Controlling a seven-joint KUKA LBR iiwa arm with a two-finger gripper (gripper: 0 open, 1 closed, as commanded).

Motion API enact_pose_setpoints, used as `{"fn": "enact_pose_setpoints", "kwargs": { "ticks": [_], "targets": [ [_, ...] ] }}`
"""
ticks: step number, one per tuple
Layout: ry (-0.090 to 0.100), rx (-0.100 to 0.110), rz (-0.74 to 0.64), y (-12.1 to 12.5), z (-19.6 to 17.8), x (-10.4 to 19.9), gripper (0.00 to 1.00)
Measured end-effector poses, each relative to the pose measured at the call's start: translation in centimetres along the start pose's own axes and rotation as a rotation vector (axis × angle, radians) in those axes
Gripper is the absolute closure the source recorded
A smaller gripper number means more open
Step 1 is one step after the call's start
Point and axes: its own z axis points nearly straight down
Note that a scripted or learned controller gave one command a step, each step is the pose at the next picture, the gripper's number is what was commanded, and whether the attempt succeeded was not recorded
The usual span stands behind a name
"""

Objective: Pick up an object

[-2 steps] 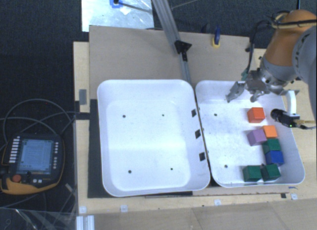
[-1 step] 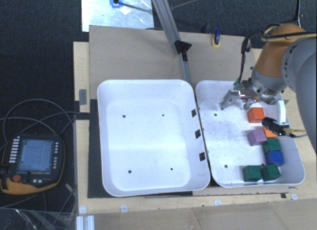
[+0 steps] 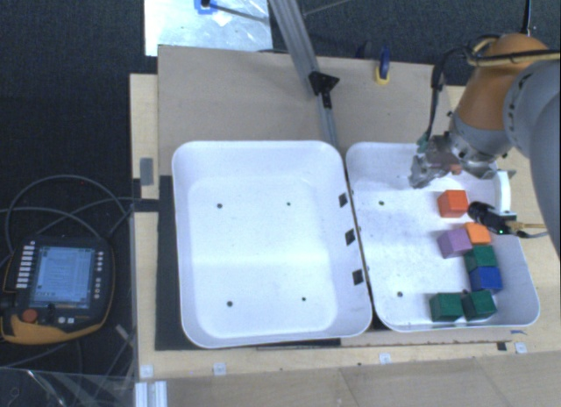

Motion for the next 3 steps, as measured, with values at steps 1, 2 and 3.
{"fn": "enact_pose_setpoints", "kwargs": {
  "ticks": [1, 2, 3],
  "targets": [
    [-0.001, -0.004, 0.003, 0.9, -6.1, -0.6, 1.0],
    [0.0, -0.004, 0.003, 1.1, -11.7, -0.6, 1.0],
    [0.001, 0.0, 0.003, 1.3, -13.0, -0.7, 1.0]
  ]
}}
